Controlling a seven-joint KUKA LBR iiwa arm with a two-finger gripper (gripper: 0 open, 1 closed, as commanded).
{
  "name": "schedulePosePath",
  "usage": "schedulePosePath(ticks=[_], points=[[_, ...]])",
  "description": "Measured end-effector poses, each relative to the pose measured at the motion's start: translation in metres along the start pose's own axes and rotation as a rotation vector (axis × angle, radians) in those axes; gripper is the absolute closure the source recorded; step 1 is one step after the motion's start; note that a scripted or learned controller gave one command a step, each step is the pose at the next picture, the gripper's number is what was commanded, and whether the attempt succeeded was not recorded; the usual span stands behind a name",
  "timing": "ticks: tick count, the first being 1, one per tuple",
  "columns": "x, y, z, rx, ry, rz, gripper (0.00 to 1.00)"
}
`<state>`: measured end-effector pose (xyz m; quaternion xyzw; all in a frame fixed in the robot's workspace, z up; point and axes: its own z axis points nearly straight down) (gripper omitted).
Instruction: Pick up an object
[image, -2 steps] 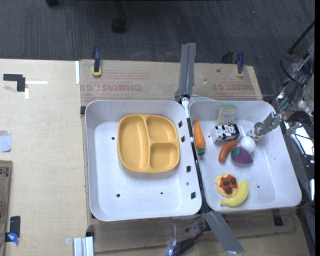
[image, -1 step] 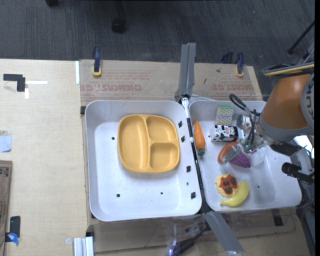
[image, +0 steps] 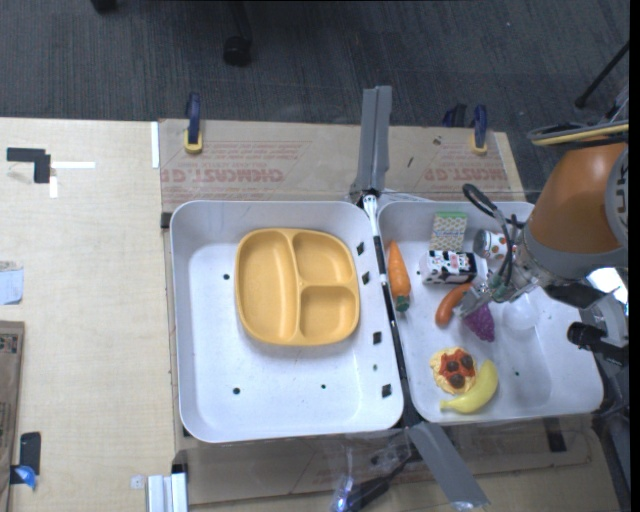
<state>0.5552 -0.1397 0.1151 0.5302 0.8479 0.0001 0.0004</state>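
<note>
While the arm (image: 580, 200) reached in over the right bin (image: 540, 395), its gripper (image: 492, 292) hung low near the middle of that bin, just above a purple bunch of grapes (image: 481, 323) and the upper end of a red sausage (image: 452, 303). Whether anything sat between its tips, or how they stood, I could not tell; cables and metal parts blurred together there.

Around it the toys lay crowded. A carrot (image: 399, 275) rested along the bin's left wall, a patterned box (image: 449, 231) and a black-and-white cow (image: 449, 264) sat toward the far edge, and a small pizza (image: 453, 368) touched a banana (image: 475, 392) near the front edge. A yellow divided plate (image: 297, 285) sat in the left bin (image: 200, 380).

What worried me was the crowding under the tool. Grapes and sausage lay so close that a closing grip might catch both, or pinch one by its edge and let it slip on the lift. A descent slightly off could simply shove the grapes aside.
</note>
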Motion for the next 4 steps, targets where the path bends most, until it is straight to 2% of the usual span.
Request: schedulePosePath(ticks=[1,2,3,4], points=[[-0.024,0.024,-0.038,0.0,-0.001,-0.002,1.0],[-0.007,-0.045,0.022,-0.002,-0.002,-0.016,1.0],[0.035,0.042,-0.076,0.001,0.0,0.129,1.0],[0.019,0.059,-0.129,0.002,-0.001,0.241,1.0]])
